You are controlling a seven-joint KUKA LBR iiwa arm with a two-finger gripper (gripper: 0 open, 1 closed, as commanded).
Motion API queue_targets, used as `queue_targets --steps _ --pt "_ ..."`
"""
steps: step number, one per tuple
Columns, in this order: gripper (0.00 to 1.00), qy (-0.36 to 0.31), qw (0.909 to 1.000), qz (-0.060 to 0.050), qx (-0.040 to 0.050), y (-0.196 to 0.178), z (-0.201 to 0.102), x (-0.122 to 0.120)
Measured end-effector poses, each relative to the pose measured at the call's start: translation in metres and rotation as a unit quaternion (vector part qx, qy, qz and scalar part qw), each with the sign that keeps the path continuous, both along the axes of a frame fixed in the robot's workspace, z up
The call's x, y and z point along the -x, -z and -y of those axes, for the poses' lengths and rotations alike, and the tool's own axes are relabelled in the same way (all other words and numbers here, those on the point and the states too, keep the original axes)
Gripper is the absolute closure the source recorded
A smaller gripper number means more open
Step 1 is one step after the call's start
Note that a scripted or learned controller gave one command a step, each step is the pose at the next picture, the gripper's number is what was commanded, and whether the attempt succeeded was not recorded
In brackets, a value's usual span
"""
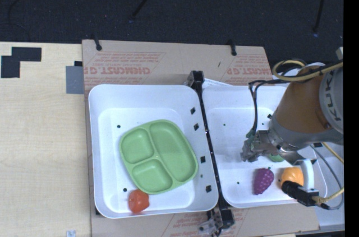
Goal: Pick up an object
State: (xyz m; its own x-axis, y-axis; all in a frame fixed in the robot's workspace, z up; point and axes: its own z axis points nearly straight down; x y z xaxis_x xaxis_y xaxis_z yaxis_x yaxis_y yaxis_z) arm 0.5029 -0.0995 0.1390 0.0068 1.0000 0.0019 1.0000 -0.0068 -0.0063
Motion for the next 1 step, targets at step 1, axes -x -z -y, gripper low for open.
queue_targets --steps 1 --pt "1.00 -0.004 1.0000 0.004 0.0011 -0.0617 0.0051 0.0013"
